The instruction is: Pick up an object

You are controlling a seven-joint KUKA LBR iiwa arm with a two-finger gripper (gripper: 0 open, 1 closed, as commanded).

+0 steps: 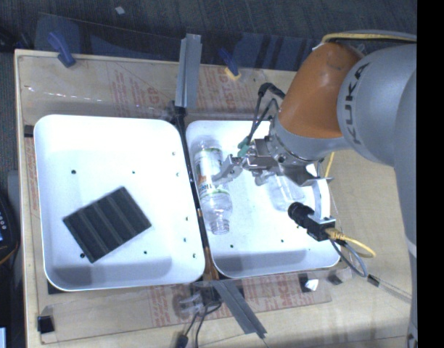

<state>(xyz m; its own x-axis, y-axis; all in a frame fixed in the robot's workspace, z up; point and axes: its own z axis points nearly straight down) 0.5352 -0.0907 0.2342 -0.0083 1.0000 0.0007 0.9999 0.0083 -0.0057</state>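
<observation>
Right bin point(265, 267): clear bottle point(211, 191) lies along left wall, just beside divider; arm point(338, 100) overhangs upper right; front floor open. Left bin point(106, 140): dark ribbed panel point(107, 223) occupies lower left; upper floor open.

White bins point(106, 133); dark ribbed panel point(107, 223); clear bottle point(211, 188) w/ green-white label; grey/orange arm point(352, 100).

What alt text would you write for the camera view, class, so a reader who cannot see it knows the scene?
A grey and orange robot arm reaches from the right over the right bin, its gripper beside a clear plastic bottle lying along that bin's left side. The left bin holds a dark ridged rectangular pad.
</observation>
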